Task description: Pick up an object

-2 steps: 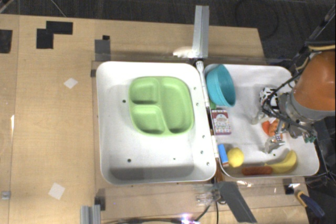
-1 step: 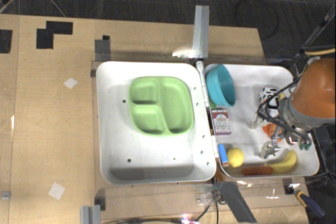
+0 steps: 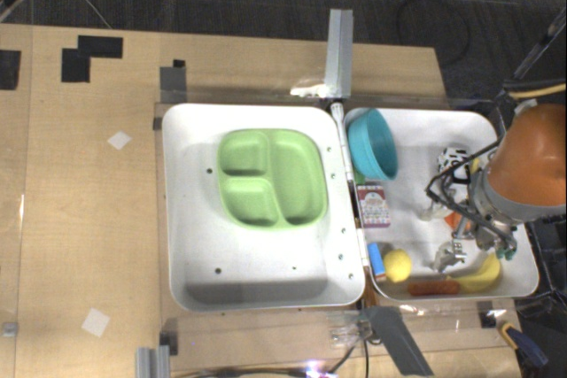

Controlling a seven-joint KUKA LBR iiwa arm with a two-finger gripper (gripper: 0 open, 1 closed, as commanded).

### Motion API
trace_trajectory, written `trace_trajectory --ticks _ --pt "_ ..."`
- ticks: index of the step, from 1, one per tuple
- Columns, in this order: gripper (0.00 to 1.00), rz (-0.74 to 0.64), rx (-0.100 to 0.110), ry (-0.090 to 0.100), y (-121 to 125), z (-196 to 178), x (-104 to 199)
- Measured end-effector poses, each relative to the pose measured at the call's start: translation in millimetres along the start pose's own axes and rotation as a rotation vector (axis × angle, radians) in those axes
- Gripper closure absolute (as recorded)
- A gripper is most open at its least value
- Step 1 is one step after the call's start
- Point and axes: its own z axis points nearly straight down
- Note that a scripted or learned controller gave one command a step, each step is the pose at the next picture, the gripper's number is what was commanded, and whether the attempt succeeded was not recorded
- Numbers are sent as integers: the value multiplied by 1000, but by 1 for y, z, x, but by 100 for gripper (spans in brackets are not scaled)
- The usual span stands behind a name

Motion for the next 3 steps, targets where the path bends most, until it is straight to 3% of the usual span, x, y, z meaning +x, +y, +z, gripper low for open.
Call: trace_trajectory --ticks 1,3 --pt "0 -104 -3 4 -9 1 -35" --pt "0 186 -1 1 -6 1 -12"
